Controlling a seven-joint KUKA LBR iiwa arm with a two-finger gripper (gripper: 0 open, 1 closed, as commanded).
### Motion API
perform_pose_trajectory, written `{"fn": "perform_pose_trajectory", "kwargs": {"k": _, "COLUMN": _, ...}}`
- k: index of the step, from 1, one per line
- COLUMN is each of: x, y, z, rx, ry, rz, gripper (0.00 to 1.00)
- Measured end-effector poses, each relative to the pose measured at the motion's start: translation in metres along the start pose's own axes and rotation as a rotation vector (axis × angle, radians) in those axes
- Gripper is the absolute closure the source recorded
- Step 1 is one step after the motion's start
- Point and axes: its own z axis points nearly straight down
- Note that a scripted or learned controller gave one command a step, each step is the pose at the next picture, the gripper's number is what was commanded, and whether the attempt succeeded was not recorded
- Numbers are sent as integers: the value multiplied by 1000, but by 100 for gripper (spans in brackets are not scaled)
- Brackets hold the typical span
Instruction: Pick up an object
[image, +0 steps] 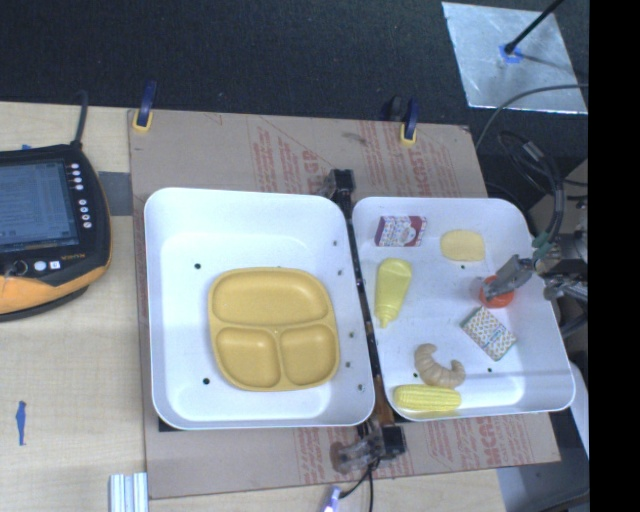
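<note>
Gripper (503, 278) sits low in the right bin (520, 385) over an orange piece (494, 294), finger state unclear, nothing visibly lifted, so the pick looks undone.

One fixed camera looks down aslant on both white bins (160, 300) from above.

A pale wooden desk (70, 400) carries a sheet of brown cardboard (300, 160) with faint red print, held at its far edge by two clamps with blue handles (145, 105). Beyond the desk lies dark carpeted floor (250, 50), with a bright patch of light-grey floor (510, 55) at the far right. Black cables (525, 150) trail near it. Light is even and soft.
</note>
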Motion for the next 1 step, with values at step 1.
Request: {"fn": "perform_pose_trajectory", "kwargs": {"k": 1, "x": -49, "y": 41, "z": 106, "rx": 3, "ry": -1, "rz": 0, "gripper": 0}}
